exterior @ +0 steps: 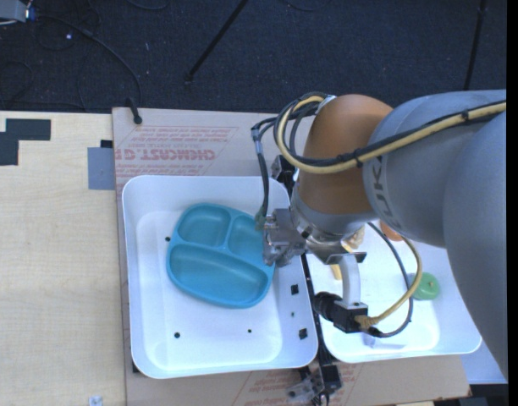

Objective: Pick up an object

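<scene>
Gripper [274, 248] hangs at the blue divided plate's [215, 256] right edge in the left bin [145, 311]; its grasp cannot be told. Best to catch that raised rim squarely, then lift slowly and level.

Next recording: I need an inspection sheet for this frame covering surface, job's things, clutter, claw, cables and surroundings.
Surface: light wooden bench bearing two shallow white bins, left bin and right bin, on printed cardboard.
Job's things: blue divided plastic plate lying in the left bin; small green round object in the right bin.
Clutter: nothing seen.
Claw: at the blue plate's right edge; finger state unreadable.
Cables: yellow and black cables looping off the wrist.
Surroundings: dark carpet with cables.
</scene>
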Available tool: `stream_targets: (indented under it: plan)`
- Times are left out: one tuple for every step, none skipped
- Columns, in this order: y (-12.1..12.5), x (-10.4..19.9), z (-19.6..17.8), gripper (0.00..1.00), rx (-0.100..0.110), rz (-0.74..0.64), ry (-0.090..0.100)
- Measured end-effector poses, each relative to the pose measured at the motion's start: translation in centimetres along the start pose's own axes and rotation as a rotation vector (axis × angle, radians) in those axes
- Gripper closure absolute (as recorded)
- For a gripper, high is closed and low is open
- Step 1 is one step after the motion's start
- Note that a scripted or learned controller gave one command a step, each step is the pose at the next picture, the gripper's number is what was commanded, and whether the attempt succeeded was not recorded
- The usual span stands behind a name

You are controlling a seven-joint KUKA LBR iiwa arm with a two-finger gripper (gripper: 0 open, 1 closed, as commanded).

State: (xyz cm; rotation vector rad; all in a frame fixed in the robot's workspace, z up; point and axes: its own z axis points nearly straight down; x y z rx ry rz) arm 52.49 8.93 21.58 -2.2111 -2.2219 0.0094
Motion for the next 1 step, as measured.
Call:
stream_targets:
  plan:
    - [0.04, -0.17, -0.03, 0.00, -0.001, 0.003, -0.002]
